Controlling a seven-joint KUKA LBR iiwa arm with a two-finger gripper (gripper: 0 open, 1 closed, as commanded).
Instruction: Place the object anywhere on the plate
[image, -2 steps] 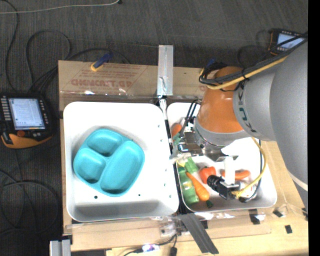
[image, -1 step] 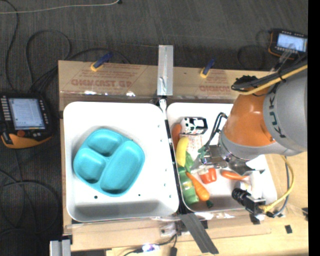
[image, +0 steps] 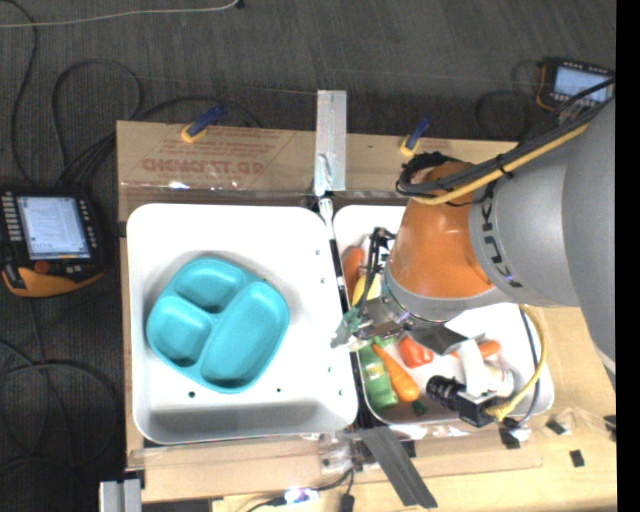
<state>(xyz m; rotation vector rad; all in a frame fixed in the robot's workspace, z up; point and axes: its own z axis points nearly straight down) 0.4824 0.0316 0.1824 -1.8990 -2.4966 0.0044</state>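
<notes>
A grey robot arm with an orange band (image: 440, 250) reaches from the right, down over the right-hand shallow white bin (image: 535, 395). Its two-finger gripper (image: 372, 325) is low among toy food: an orange carrot-shaped piece (image: 397, 372), a green piece (image: 372, 375) and a red-orange piece (image: 414, 351) just beside it. Whether the gripper has hold of anything, I cannot tell; the wrist hides it. The turquoise three-compartment plastic plate (image: 218, 322) sits in the left-hand white bin (image: 160, 225), bare. This looks like the picking step. Next would be a secure lift, then a carry left across the divide to above the plate.
</notes>
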